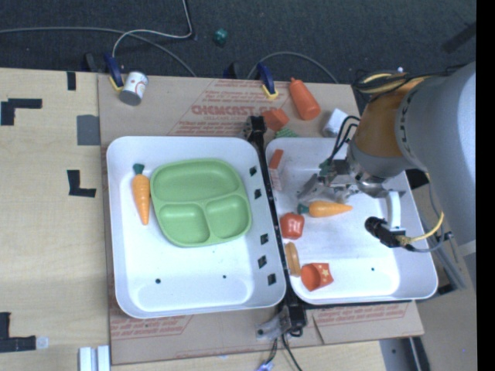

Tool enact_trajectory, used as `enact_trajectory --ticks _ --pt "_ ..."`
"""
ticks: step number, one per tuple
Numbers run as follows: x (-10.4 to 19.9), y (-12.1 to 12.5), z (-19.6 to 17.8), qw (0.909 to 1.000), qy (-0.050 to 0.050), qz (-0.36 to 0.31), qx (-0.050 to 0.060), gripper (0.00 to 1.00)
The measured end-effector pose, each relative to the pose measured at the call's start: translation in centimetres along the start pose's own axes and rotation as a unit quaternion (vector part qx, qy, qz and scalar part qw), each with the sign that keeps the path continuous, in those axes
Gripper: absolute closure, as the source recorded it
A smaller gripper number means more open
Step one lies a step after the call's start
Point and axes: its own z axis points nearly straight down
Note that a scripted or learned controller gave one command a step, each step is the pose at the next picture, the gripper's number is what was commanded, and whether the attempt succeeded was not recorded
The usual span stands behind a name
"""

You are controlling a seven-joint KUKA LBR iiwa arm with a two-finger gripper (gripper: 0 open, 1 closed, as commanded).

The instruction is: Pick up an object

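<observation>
- Orange toy carrot (328, 208) lies in the right bin (402, 284), right under the pincer (323, 184).
- Grey arm (433, 130) reaches in from the right, and its pincer is low over the carrot. I cannot tell if it is wide or narrow.
- Red tomato toy (291, 225) sits just left of the carrot.
- A red cup (316, 275) and a small hot dog (292, 258) lie near the front.
- The left bin (124, 284) has a green plate (203, 201) and another carrot (141, 194) beside it.
</observation>
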Motion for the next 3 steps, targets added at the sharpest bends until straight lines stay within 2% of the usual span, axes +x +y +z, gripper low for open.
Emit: enact_trajectory --ticks 1,2,3 --pt "2.0 5.3 0.1 1.0000 -0.002 -0.001 0.008 0.00" --pt "7.5 0.9 -9.8 1.0000 0.001 -0.001 0.001 0.00" --pt "4.6 6.0 -9.7 1.0000 0.001 0.000 0.002 0.00"
